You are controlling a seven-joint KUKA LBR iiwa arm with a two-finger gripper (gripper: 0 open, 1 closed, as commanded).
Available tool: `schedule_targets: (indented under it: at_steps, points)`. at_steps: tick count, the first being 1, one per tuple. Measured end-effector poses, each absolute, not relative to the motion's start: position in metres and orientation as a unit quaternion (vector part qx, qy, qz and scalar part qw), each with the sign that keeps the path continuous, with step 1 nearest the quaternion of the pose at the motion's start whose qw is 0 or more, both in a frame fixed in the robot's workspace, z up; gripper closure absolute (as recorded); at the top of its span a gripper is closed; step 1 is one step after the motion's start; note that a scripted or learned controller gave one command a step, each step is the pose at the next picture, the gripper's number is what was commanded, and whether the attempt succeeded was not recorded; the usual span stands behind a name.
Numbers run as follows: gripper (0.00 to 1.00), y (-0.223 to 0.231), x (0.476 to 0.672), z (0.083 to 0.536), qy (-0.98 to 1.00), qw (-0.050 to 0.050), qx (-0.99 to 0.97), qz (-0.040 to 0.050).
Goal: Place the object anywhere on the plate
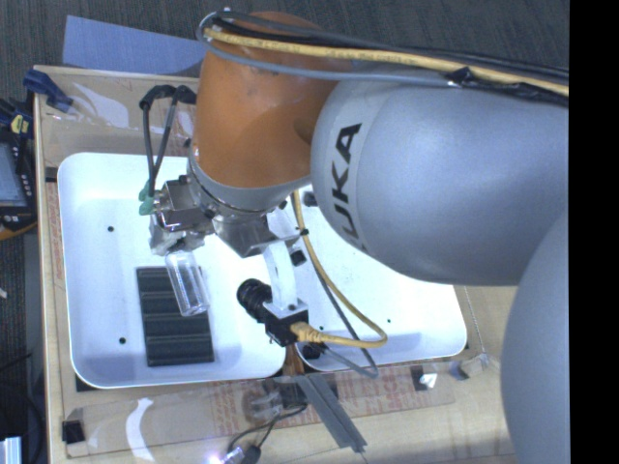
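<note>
The arm (387, 162) is extended over the left bin (87, 259). The gripper (186, 283) is poised above a dark ribbed plate (174, 332) (flat on that bin's floor), with its clear finger (189, 286) overlapping the plate's upper edge. No object can be made out between the fingers; their spread cannot be told.

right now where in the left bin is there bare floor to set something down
Bare floor in the left bin lies along its far wall and down its left side, beside the black ribbed plate. A strip at the near wall below that plate is free too. The middle and right side are crowded by the gripper and the wrist cables.
</note>
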State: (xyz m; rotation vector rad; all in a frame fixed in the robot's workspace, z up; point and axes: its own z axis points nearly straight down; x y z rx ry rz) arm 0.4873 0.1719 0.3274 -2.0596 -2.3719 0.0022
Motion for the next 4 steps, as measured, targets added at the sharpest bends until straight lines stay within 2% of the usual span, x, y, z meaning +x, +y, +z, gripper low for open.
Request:
schedule_targets:
  at_steps: [1, 2, 3, 4]
  points:
    - [1.0, 0.106, 0.477, 0.389, -0.758, 0.0, -0.652, -0.0008]
    - [1.0, 0.17, 0.493, 0.413, -0.729, 0.001, -0.684, -0.0004]
    - [1.0, 0.121, 0.476, 0.298, -0.775, 0.001, -0.631, 0.0026]
    - [1.0, 0.161, 0.475, 0.205, -0.768, 0.002, -0.641, 0.0032]
